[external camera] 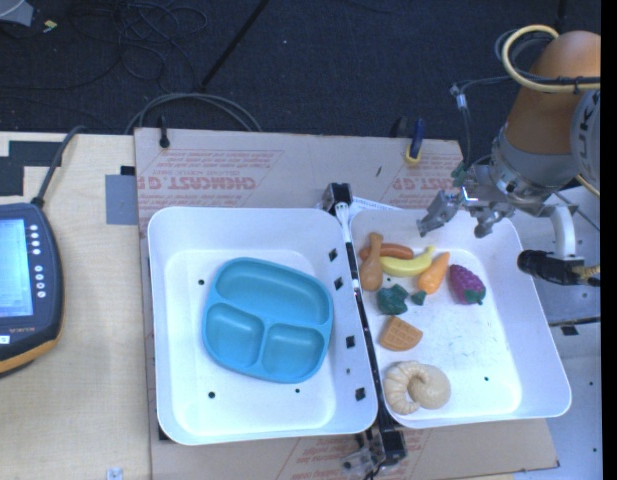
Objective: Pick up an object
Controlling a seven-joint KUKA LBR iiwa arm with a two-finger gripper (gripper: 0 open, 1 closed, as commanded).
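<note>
My gripper (455,220) hangs above the far edge of the right bin (528,368), its two fingers spread open with nothing between them. Below and to its left lies a cluster of toy food: a yellow banana (408,262), a red-orange sausage (396,250), a brown piece (370,265), an orange carrot (435,272), a dark green piece (393,299) and a purple grape bunch (468,284). Nearer the front lie an orange wedge (399,335) and a beige pastry (417,386).
The left bin (178,368) holds a blue divided plate (268,318). A black divider (353,308) runs between the bins. A tablet-like pendant (18,278) lies on the bench at far left. Bare floor shows in the right bin's near right part.
</note>
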